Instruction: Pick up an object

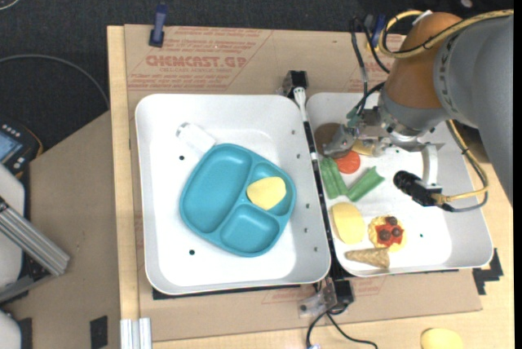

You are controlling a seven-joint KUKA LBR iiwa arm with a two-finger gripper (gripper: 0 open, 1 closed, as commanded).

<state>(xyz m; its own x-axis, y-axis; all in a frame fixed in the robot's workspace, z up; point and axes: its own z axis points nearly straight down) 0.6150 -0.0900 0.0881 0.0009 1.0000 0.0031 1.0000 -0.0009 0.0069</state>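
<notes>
Orange shows first in your one camera view: the band above the wrist of the grey arm [457,70], which reaches in from the right and hangs over the upper left part of the right bin [465,245]. The gripper [352,145] sits low there, close to the wall the two bins share. Whether it is released, clenched or grasping anything cannot be told from this slant, so treat it as holding nothing until you see otherwise.

Toy food lies scattered just below and beside it. A small red tomato-like piece [349,163] is the nearest candidate, touching or almost touching the gripper's underside. A dark green strip [329,176] runs along the bin wall, its long axis pointing toward the near edge, and a lighter green piece [364,183] lies at a slant beside it. Nearer the front rest a pale yellow slice [347,222], a round pizza-like piece with red toppings [387,231] and a tan wedge [368,258].

My judgement: the pick turns on the red piece lying just toward the near side of the gripper, so only a short move down and forward is called for.

Over in the left bin [155,176], well apart from the arm, a blue divided plate [214,196] holds a yellow lump [266,192] in one compartment.
</notes>
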